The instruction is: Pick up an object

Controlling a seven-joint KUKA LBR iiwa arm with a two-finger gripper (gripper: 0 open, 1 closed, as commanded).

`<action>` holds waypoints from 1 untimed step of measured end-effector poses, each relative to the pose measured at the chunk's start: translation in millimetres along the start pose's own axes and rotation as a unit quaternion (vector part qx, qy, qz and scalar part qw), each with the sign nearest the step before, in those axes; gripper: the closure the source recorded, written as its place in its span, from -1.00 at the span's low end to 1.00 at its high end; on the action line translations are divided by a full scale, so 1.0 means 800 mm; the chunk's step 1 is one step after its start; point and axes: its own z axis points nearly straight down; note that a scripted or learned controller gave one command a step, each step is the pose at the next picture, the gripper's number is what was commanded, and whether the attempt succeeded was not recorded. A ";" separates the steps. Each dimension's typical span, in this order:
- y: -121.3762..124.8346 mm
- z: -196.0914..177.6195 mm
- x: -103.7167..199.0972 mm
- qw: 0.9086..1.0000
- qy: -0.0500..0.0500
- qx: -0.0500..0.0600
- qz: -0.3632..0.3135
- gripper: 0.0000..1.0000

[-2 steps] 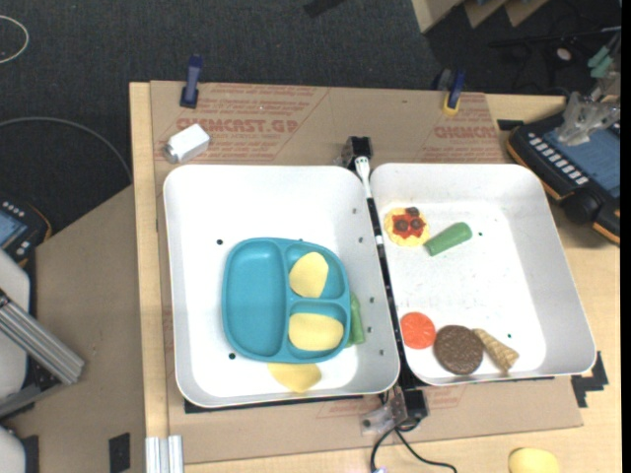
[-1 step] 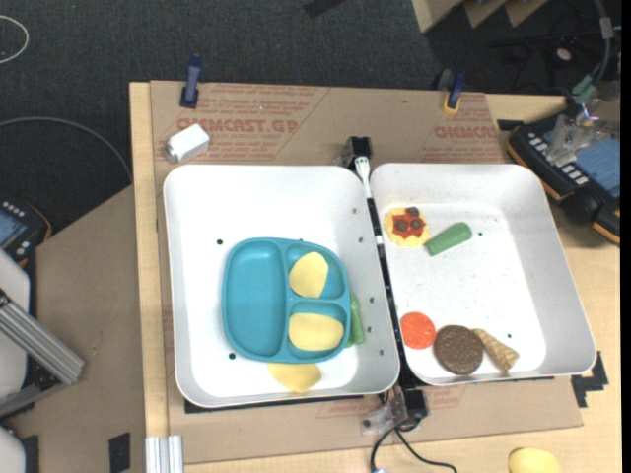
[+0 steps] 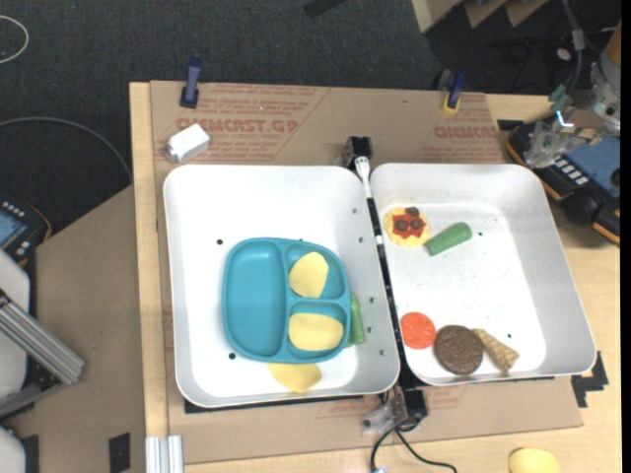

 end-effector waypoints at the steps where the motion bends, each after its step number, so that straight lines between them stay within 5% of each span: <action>1: -0.027 0.037 0.000 1.000 0.000 0.001 0.001 1.00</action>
